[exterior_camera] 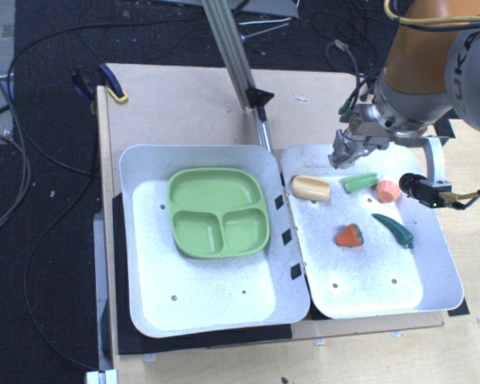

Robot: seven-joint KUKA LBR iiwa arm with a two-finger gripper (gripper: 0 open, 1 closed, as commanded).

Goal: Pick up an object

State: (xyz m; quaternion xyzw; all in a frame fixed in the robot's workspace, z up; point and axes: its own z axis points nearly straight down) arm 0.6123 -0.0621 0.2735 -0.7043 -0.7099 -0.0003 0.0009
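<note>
Camera view: the pincer (342,157) is being held over the right bin (432,282), its opening impossible to tell; no object is seen gripped. A miss is being risked: the green cylinder (359,184) is lying close beside the tan piece (310,188)

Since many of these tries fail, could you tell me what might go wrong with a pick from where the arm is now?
1. The gripper hangs between the tan bread-roll-shaped toy and the light green cylinder-shaped toy, centred over neither; a straight descent may close on nothing.
2. The green cylinder lies close to the small pink rounded toy, so a grasp there might nudge or catch both.
3. Both targets sit near the right white bin's far rim, which may crowd the approach.
</note>
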